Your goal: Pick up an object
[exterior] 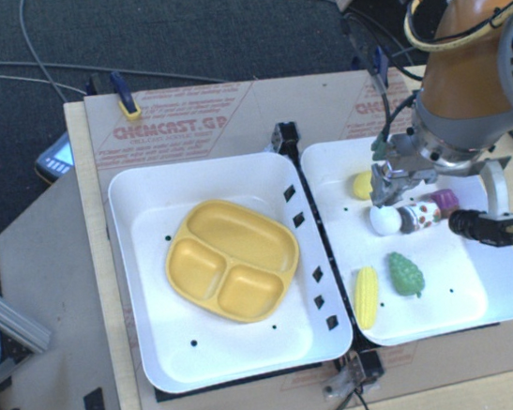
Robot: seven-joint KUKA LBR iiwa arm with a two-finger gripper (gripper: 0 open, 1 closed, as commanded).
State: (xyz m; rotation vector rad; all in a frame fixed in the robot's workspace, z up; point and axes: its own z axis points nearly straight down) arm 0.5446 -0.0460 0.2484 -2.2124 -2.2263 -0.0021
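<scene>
Corn cob (367,296) nearest cam; gripper (386,192) over white egg (385,220), finger state unclear, partly hidden.

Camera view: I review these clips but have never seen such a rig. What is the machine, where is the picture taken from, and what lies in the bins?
One fixed camera looks down at a slant on a bench with two white bins. The grey and orange machine at the right is a robot arm; its pincer hangs over the right bin. That bin has a corn cob, a green bunch, a white egg-like thing, a small bottle and something yellow partly hidden behind the pincer. The left bin has a yellow divided tray. I cannot tell whether the pincer grips anything.
</scene>
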